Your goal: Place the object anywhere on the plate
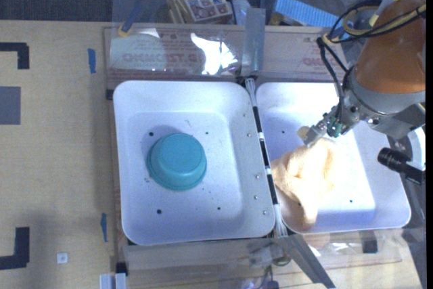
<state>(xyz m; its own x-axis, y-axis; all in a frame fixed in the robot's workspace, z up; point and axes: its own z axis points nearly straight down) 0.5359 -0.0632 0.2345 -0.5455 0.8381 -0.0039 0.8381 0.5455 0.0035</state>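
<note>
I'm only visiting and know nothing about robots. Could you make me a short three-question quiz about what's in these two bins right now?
1. True or false: the round teal plastic plate sits in the right-hand shallow white bin.
2. Which thing is the end effector nearest? A) the teal plate B) the crumpled pale yellow cloth C) the blue tape mark on the bench
3. Fill in: the pale yellow cloth lies against the ____ wall of its bin, by the divider.

Key: 1 false, it is in the left-hand shallow white bin. 2 B. 3 left.
</note>
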